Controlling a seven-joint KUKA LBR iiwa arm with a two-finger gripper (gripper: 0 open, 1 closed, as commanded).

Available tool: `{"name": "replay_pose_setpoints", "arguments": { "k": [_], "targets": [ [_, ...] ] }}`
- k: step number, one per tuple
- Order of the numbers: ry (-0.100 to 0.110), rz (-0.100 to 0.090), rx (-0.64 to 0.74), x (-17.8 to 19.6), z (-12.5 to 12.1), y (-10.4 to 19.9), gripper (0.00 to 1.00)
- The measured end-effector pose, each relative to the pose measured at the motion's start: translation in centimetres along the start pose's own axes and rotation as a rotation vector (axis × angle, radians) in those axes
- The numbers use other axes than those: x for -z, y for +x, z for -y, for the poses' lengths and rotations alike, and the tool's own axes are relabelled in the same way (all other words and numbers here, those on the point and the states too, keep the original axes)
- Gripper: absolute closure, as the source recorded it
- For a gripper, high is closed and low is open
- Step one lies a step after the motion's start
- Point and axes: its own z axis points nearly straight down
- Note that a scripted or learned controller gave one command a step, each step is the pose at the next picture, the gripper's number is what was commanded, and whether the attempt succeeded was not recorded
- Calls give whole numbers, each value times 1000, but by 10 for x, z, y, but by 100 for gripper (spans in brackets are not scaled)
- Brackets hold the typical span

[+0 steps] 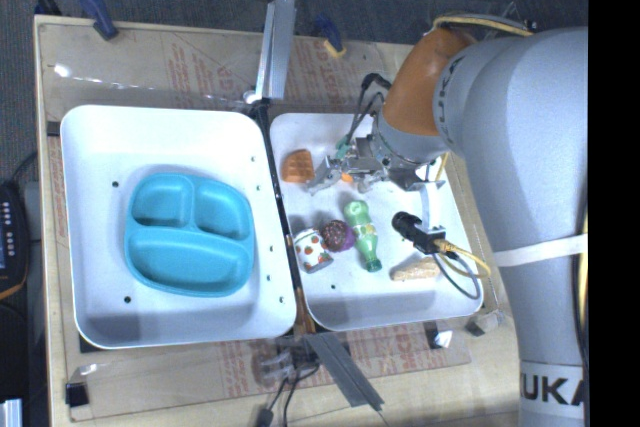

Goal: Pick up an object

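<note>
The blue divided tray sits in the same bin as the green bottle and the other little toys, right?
Not quite. The blue divided tray lies alone in the left bin. The green bottle and the other small toys are in the right bin, as the camera view shows, with the end effector working over that right bin.

My arm comes in from the right of the camera view, a broad grey body filling that side, bending toward the upper middle. The orange band sits just above my wrist, which tips downward and to the left. My gripper hangs low at the end of it, pointing down and left, its metal parts bunched together. A black cable loops along beside my wrist.
</note>
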Motion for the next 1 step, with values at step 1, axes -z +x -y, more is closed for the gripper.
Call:
{"name": "replay_pose_setpoints", "arguments": {
  "k": [1],
  "targets": [
    [1,-1,5,10,-1,1,100]
  ]
}}
